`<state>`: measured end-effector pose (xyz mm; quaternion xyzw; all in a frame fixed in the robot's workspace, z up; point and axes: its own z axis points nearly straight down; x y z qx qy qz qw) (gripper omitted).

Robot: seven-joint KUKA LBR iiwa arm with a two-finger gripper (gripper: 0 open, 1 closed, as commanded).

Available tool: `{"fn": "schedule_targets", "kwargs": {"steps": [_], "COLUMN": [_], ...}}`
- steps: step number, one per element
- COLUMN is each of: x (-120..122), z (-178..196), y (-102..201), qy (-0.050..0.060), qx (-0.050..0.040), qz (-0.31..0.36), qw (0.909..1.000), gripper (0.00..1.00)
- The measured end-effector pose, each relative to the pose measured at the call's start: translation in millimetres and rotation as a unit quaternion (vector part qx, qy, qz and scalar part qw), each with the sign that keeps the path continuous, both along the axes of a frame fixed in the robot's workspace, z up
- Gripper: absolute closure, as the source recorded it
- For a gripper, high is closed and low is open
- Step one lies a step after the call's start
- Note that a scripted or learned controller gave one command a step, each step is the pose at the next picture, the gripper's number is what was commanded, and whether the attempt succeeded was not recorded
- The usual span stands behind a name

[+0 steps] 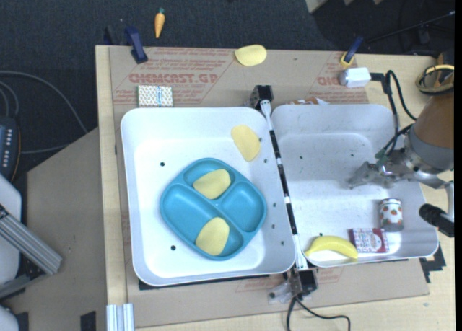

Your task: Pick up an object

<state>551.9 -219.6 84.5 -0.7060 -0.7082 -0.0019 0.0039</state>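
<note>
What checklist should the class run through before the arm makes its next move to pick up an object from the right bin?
1. Targets in the right bin: banana, small jar and red packet lie there. Ok.
2. Gripper over that bin: it hangs above the bin's middle. Ok.
3. Gripper above a target: bare floor beneath it, jar and packet nearer the camera. Not ok.
4. Finger opening: cannot tell.
5. Targets apart: banana and packet nearly touch. Cannot tell.
6. Something already held: cannot tell.

I see the arm (433, 131) entering from the right, wrist angled down-left, gripper (363, 176) low with nothing visible between its tips.
</note>
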Motion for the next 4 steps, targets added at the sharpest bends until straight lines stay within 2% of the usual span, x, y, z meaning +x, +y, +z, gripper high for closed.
{"fn": "schedule_targets", "kwargs": {"steps": [1,2,3,4], "x": [-45,-72,-72,29], "z": [0,0,10,51], "y": [-1,-2,-3,29], "qy": [0.000,-0.001,-0.002,-0.003], "qx": [-0.0008,-0.0014,-0.0031,-0.0043], "qz": [-0.001,-0.001,-0.002,0.000], "qw": [1.0000,1.0000,1.0000,1.0000], "gripper": [0.00,0.00,1.00,1.00]}}
